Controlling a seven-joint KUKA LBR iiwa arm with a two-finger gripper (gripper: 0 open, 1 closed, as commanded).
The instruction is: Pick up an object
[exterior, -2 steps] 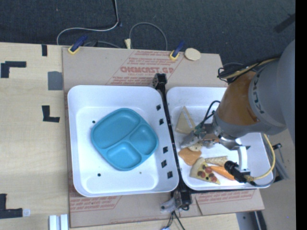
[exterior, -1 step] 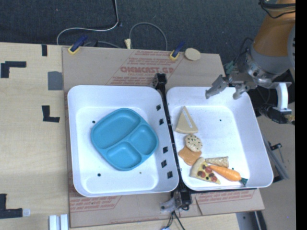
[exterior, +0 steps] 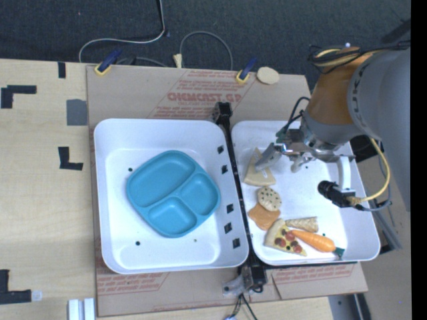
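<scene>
Your pickable things all lie in the right bin [exterior: 353,245], bunched along its left side. Farthest back is a pale cream wedge [exterior: 259,175], a cheese-like slice with its point aimed away from you. Just near of it sits a small round cookie [exterior: 269,197], tan with dark specks, and touching that on its near side is an orange-brown cracker piece [exterior: 263,216]. At the near edge of the bin you have a pizza slice [exterior: 288,239] with red and dark toppings, and an orange carrot [exterior: 313,241] with a green tip lying across its right part, the two touching.

The tool [exterior: 283,153] hangs over the far left part of the right bin, just right of the cream wedge. One grey finger points toward the wedge; nothing shows between the fingers, and you cannot tell from here how wide they stand.

The right half of the right bin floor is bare white, apart from the arm's black fitting and cable above it. The divider between the bins runs close beside the wedge and cracker, so room on their left is tight. The left bin [exterior: 110,179] carries a blue divided plate [exterior: 173,192] at its middle, with bare floor around it. The desk [exterior: 40,199] to the left is light wood.
</scene>
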